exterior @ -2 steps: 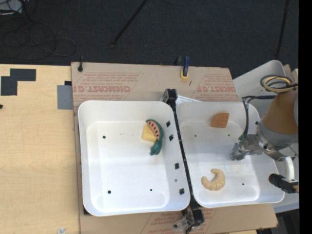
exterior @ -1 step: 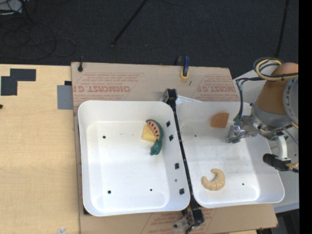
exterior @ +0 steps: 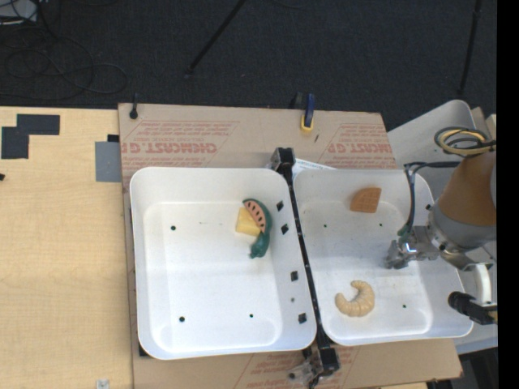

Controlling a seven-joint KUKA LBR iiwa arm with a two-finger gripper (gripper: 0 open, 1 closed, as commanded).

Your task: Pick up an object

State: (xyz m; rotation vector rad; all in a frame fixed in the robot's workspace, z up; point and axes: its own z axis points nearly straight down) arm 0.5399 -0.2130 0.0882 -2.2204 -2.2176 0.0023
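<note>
We see the pincer (exterior: 399, 254), grip state unclear, low beside the croissant (exterior: 356, 298), where a blind descent risks closing on nothing.

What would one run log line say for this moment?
gripper: low in right bin, nothing seen held | croissant: right bin, front | bread piece: right bin, back | watermelon slice: left bin

place: robotics lab | evidence: white bins (exterior: 154, 217) on cardboard (exterior: 186, 140), floor cables (exterior: 49, 23), clamp (exterior: 307, 112)
</note>
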